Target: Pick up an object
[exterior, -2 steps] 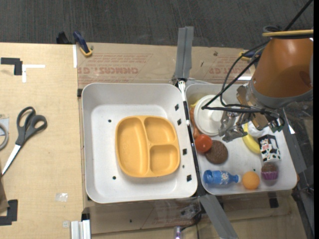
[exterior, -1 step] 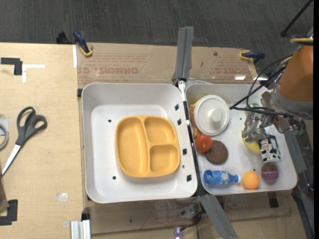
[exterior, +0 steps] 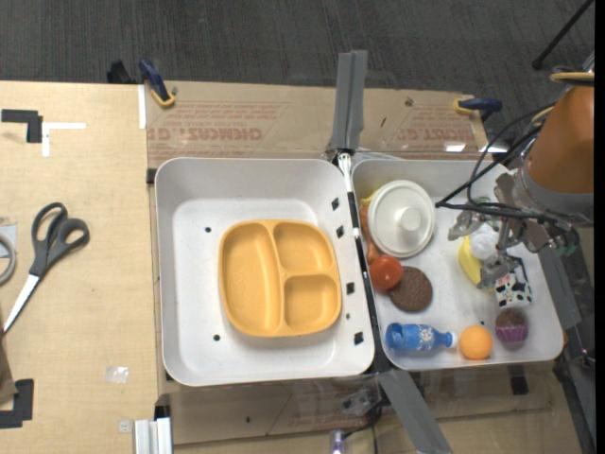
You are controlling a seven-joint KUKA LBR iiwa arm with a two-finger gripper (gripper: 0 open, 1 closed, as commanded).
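Observation:
The right bin (exterior: 444, 170) holds several small objects. A white upturned bowl (exterior: 402, 218) sits at its back left. In front of the bowl lie a red tomato (exterior: 385, 272) and a brown cookie (exterior: 412, 289). Along the front wall are a blue bottle (exterior: 419, 338) on its side, an orange (exterior: 475, 342) and a purple cupcake (exterior: 511, 326). My gripper (exterior: 486, 249) hangs low over the right part of this bin. It is directly beside a yellow banana (exterior: 468, 261) and just above a black-and-white spotted toy (exterior: 513, 291). Part of the banana is hidden behind it.
The left bin (exterior: 180, 282) holds a yellow three-compartment plate (exterior: 280, 277). Scissors (exterior: 47, 244) lie on the wooden bench at far left. Black cables (exterior: 492, 159) run from the arm (exterior: 567, 145) over the back right corner of the right bin.

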